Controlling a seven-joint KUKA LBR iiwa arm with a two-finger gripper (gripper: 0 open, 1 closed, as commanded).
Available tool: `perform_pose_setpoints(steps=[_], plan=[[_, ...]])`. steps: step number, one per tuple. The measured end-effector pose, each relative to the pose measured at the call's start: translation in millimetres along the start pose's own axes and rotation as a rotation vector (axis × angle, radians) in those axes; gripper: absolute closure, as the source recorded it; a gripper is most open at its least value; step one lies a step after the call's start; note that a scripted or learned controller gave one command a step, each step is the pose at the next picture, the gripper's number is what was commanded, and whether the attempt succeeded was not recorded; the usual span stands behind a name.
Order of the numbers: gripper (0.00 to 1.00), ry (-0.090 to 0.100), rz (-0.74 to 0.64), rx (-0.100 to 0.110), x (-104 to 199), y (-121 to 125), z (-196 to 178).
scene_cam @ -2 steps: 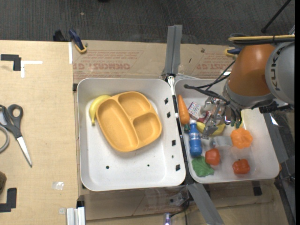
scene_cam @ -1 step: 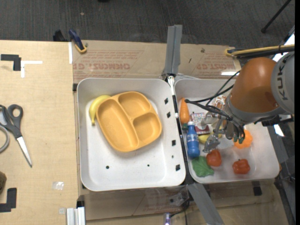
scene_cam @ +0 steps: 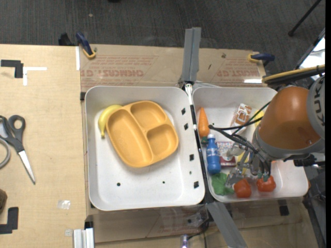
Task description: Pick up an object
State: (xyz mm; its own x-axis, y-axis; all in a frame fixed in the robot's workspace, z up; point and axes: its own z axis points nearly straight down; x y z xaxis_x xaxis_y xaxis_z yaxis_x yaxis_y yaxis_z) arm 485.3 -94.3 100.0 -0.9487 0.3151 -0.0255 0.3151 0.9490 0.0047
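Observation:
My gripper hangs low over the front of the right bin, under the orange wrist band. Just below it lie two red tomato-like pieces, and a green item lies to its left. A blue bottle lies along the bin's left wall, with an orange carrot behind it. At the back of the bin rests a small orange-and-white packet. Nothing is visibly held.
The left bin holds a yellow divided plate with a banana tucked under its left edge. Scissors lie on the wooden bench at far left. Cables run from the wrist across the right bin.

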Motion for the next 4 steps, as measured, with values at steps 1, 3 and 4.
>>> perform_pose_setpoints(steps=[1,3,4], plan=[[0.00,0.020,0.018,0.005,-116.6,-16.1,-49.9],[1.00,0.018,0.187,0.007,-94.8,-84.9,-0.5],[1.00,0.020,-0.309,0.001,-98.0,-101.2,8.6]])
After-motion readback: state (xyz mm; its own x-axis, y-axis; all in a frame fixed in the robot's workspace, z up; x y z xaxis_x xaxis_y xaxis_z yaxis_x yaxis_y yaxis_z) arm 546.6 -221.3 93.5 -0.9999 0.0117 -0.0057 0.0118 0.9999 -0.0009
